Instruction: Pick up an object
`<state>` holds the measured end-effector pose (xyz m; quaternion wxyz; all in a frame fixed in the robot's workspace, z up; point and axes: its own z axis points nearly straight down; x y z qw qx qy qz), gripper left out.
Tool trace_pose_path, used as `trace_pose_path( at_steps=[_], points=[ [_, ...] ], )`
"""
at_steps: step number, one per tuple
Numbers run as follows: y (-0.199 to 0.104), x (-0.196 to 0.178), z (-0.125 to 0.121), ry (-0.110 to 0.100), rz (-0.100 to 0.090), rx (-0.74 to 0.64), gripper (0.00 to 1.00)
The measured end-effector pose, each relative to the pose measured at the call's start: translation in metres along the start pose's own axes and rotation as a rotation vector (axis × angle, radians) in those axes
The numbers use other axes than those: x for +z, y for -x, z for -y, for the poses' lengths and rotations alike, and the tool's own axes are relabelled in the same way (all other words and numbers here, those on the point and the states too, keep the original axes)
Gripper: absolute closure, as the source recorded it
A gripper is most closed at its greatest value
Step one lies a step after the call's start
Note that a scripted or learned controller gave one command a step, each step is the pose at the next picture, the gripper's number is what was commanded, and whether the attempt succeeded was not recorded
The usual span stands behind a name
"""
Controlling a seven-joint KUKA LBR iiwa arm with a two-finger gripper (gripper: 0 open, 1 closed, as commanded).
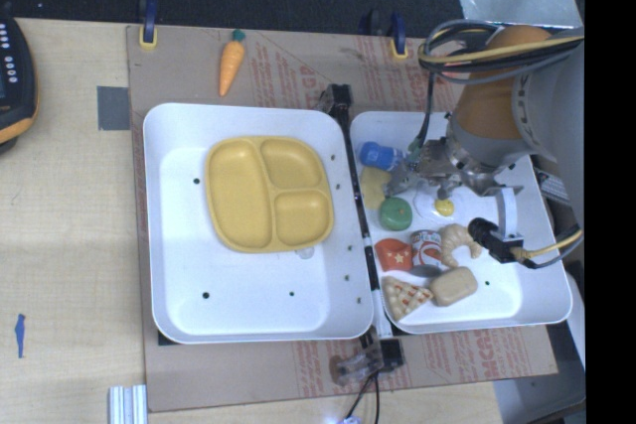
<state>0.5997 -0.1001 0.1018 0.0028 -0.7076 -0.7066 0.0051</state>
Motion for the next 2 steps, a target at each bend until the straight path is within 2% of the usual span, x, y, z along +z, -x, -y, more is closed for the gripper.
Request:
trace_pose_path(
  at_steps=[1,2],
  points=[
    [0.053,-0.024,0.079,0.003,-0.002,0.003,0.00],
    [0.021,-0.002,0.014,0.012,-0.003,-0.011,0.00]
  ],
)
